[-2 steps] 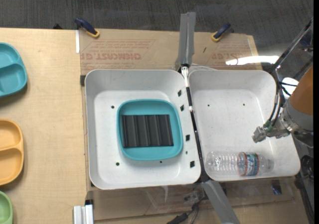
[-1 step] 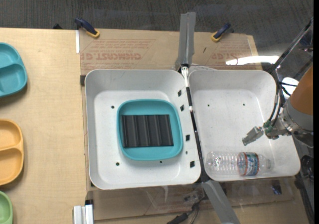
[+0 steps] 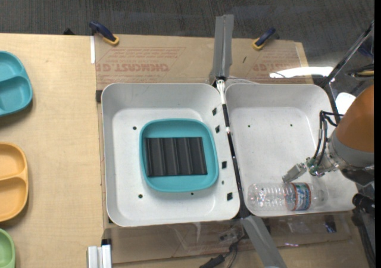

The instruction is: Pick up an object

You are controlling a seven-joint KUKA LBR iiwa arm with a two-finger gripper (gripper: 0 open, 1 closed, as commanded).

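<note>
One clear plastic bottle [image 3: 280, 196] lies on its side in the right bin [image 3: 268, 118], along the near wall, long axis across the view.

The gripper [image 3: 309, 168] hangs just above and slightly right of the bottle's blue-labelled end; whether it is open or closed I cannot tell, and nothing shows in its grasp. The label's print is too small to read. Mirrored red lettering on the cardboard [image 3: 143, 61] behind the bins is not clearly legible. A teal tray [image 3: 177, 156] sits in the left bin [image 3: 119, 142].

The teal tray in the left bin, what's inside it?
The teal tray holds a dark ribbed insert covering its floor. Nothing else lies on it; whatever sits beneath the insert is hidden.
</note>
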